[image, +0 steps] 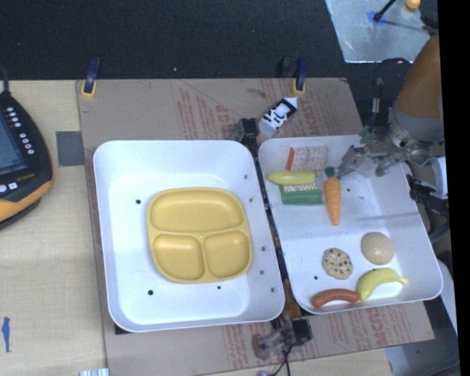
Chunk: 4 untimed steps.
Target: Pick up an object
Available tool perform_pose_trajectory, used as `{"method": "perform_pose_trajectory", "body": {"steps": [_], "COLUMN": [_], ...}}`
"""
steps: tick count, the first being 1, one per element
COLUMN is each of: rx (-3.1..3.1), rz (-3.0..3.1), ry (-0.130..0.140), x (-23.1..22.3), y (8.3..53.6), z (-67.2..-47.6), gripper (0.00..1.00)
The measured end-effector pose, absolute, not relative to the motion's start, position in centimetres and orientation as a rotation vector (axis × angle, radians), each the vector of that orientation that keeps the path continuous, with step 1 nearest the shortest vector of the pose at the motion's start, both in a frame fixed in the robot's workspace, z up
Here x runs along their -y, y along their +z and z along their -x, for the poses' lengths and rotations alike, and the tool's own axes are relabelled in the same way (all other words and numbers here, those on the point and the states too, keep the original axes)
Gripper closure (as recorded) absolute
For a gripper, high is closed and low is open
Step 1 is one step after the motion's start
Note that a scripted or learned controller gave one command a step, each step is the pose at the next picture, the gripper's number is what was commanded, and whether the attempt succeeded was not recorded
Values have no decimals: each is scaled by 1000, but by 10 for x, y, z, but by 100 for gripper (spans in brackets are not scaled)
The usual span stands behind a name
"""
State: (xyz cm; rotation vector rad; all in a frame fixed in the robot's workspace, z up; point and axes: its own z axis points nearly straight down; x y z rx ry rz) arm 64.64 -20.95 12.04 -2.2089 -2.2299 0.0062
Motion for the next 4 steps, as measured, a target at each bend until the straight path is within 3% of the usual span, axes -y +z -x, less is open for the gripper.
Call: {"method": "perform_pose_trajectory", "body": {"steps": [1, 2, 3, 4], "rx": [2226, 2224, 2225, 2216], "rz": [2214, 2213, 2215, 2198], "ry": [4, 6, 1, 22], "x": [156, 150, 121, 128], "y": [92, 91, 118, 116], "z": [-614, -562, -618, -652], "gripper": [0, 0, 0, 0]}}
